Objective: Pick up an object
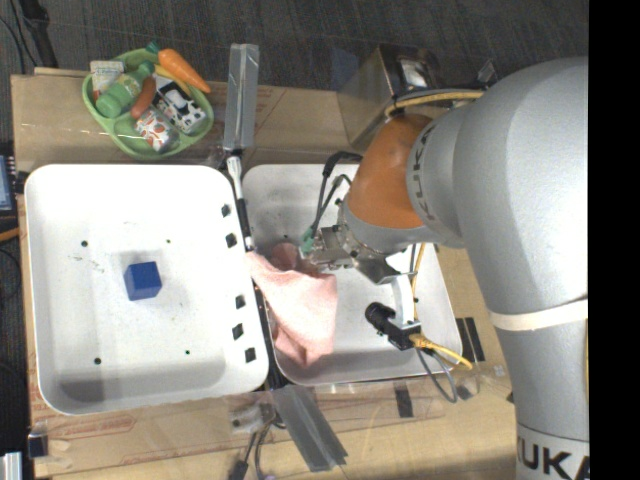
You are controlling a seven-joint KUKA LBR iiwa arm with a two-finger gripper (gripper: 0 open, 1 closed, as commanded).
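the arm [500, 158], grey with an orange band [385, 183], reaches in from the view's right and bends down over the right-hand bin [350, 366]. its tool [316, 247] sits low in that bin, right at the upper end of a pink cloth [305, 313]. the wrist hides the tip from above, so i cannot tell whether the tool is wide or narrow, nor whether it has any of the cloth in it.

the cloth lies crumpled in the left part of the right-hand bin, close against the wall that it shares with the other bin, and runs from the tool down toward the bin's near edge. the rest of that bin's floor shows bare white.

in the left-hand bin [120, 203] a small blue block [143, 280] stands alone near the middle, well apart from the tool and the cloth.

on the surface [50, 98] beyond the left-hand bin stands a green bowl [103, 118] heaped with toy food, with an orange carrot [180, 67] on top.
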